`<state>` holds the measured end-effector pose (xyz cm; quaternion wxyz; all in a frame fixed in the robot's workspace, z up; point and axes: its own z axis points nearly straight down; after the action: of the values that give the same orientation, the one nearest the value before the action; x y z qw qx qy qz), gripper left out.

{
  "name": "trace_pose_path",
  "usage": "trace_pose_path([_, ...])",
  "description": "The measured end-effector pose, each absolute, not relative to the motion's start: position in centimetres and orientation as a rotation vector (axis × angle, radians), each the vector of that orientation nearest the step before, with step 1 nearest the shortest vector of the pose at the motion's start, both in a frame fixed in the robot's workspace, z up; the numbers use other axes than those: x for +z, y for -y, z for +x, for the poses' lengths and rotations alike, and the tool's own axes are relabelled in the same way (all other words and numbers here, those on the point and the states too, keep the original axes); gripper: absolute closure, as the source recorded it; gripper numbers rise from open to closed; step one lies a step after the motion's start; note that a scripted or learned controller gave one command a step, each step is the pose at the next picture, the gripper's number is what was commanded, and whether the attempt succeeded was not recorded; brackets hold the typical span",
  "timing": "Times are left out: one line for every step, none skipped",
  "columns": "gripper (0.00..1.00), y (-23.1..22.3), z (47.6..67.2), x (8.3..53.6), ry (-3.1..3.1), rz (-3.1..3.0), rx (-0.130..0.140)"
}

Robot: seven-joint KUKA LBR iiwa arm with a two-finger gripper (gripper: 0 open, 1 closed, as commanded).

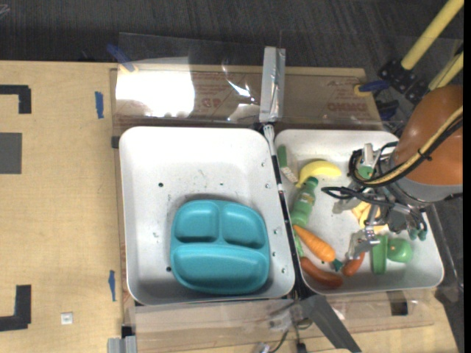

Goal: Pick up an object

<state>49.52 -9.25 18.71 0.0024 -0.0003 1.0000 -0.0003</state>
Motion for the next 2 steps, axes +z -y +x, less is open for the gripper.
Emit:
trace_pose_path([0.0, 10.6, 49.9, 10.3, -3.119, -0.042, -0.006])
trace_pose_path([0.0, 9.9, 62.0, 9.8, -3.12, 0.053, -0.005])
